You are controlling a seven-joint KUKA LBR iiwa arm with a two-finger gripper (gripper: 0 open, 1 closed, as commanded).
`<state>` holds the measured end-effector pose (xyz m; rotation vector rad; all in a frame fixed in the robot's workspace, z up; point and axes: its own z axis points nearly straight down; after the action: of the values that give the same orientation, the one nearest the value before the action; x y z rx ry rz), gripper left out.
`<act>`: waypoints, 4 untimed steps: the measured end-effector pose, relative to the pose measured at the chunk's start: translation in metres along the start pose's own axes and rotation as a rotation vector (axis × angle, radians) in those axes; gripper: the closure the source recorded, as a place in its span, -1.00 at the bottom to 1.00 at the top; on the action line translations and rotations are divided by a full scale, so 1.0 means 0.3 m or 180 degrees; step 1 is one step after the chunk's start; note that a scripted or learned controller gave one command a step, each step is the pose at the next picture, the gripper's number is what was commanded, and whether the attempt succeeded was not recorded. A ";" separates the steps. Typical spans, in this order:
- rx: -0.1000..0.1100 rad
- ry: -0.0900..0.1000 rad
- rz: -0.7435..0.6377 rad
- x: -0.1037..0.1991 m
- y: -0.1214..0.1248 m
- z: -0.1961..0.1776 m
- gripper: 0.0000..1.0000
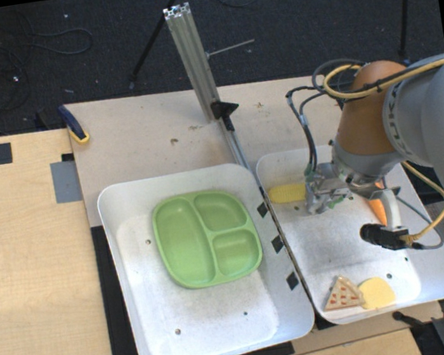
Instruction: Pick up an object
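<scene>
In the right bin (439,284), a flat yellow block (286,194) lies near the far left corner. An orange carrot-like piece (378,210) lies toward the right wall. Near the front edge, a pizza slice toy (341,296) touches a pale yellow rounded piece (377,293).

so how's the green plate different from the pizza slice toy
The green plate lies in the left bin; the pizza slice toy lies in the right bin. The plate is far larger, rounded, with three compartments; the slice is a small triangle. Both lie flat.
</scene>
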<state>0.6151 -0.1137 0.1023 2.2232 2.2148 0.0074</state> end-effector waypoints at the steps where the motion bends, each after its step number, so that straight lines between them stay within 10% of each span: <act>1: 0.0012 -0.0005 0.0005 -0.014 -0.012 -0.206 1.00; 3: 0.0013 -0.0004 -0.0013 -0.042 0.008 -0.490 1.00; 4: 0.0035 0.0004 -0.0024 0.107 -0.079 -0.441 1.00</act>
<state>0.5909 -0.0818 0.2344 2.2212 2.2293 -0.0034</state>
